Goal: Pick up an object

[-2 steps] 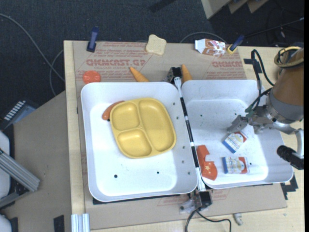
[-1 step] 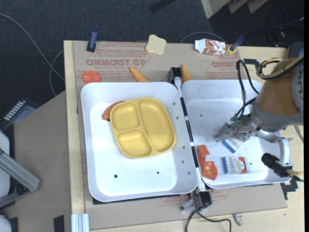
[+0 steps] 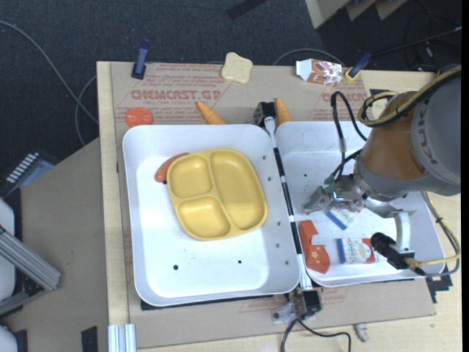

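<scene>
My gripper [image 3: 333, 198] hangs low over the middle of the right bin [image 3: 308, 141], pointing towards that bin's left side. Just below it lies a small blue item [image 3: 339, 217], partly covered by the gripper; whether they touch is unclear. A red packet [image 3: 313, 249] with a yellow mark lies at the bin's front left. Beside it sits a small white, blue and orange carton [image 3: 354, 251]. I see nothing lifted off the bin floor.
The left bin [image 3: 212, 266] holds a yellow divided plate [image 3: 216, 193] with an orange-red item [image 3: 162, 170] poking out from under its left edge. Behind the bins lie a bread slice [image 3: 237, 67], two carrots [image 3: 211, 114], an orange disc [image 3: 138, 116] and a small carton [image 3: 320, 70].
</scene>
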